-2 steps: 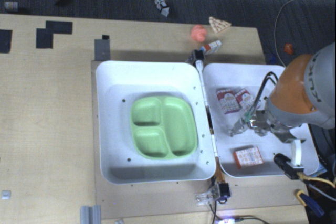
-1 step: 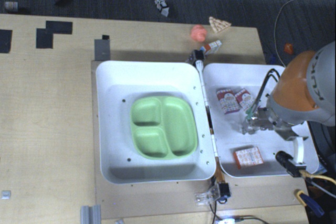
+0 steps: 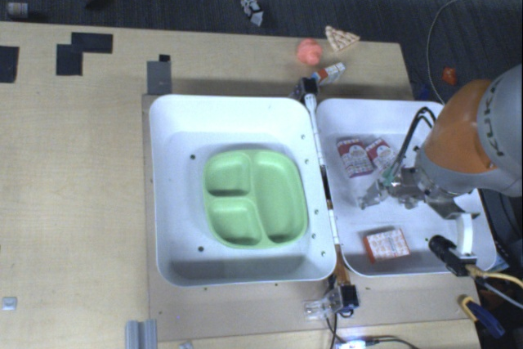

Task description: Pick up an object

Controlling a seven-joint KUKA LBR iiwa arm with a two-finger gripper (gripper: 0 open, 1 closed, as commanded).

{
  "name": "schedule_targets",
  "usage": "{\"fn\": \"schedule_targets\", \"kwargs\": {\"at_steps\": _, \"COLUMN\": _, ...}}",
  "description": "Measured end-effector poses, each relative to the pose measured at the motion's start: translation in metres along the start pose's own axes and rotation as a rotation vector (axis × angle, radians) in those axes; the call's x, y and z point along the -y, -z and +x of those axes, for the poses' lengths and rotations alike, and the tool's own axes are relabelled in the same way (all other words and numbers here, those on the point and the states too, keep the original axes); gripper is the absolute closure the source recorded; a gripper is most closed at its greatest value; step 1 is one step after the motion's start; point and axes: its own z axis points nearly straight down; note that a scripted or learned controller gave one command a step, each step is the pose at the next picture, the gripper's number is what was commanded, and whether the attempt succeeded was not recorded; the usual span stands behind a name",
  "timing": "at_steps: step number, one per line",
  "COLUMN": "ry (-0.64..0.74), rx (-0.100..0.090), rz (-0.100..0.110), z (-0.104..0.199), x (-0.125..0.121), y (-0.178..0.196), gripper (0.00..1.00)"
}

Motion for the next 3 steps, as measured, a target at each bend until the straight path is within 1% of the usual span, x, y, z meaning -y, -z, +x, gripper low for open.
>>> {"fn": "schedule_targets", "kwargs": {"at_steps": 1, "ry": -0.005, "rx": 0.003, "rz": -0.002, "z": 0.023, "x": 0.029, "y": -0.010, "gripper": 0.00}}
{"fn": "schedule_targets", "kwargs": {"at_steps": 2, "ry": -0.002, "rx": 0.002, "rz": -0.006, "z": 0.024, "x": 0.027, "y": 0.001, "gripper": 1.00}}
{"fn": "schedule_targets", "kwargs": {"at_steps": 3, "ry": -0.002, "rx": 0.002, "rz": -0.006, "z": 0.024, "x": 0.027, "y": 0.001, "gripper": 0.00}}
